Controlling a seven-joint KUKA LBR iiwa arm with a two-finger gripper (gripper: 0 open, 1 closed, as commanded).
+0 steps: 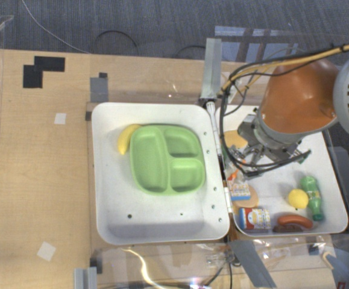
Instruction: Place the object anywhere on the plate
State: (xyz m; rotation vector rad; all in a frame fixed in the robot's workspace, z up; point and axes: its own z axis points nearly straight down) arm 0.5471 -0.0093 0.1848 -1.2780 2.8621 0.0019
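A green divided plate [166, 159] lies in the left white bin [120, 221]. A yellow banana [125, 138] lies against the plate's upper left rim. The arm's orange band [298, 98] hangs over the right bin [337, 212], and the gripper [246, 164] beneath it sits low over that bin's left part, near a small carton [239, 190]. The arm's body hides most of the gripper.
In the right bin lie a yellow lemon [298, 198], a green bottle [312, 196], a brown sausage [293, 223], a labelled can [254, 218] and an orange round piece [234, 139]. A metal divider [219, 155] separates the bins. Cables run above the arm.
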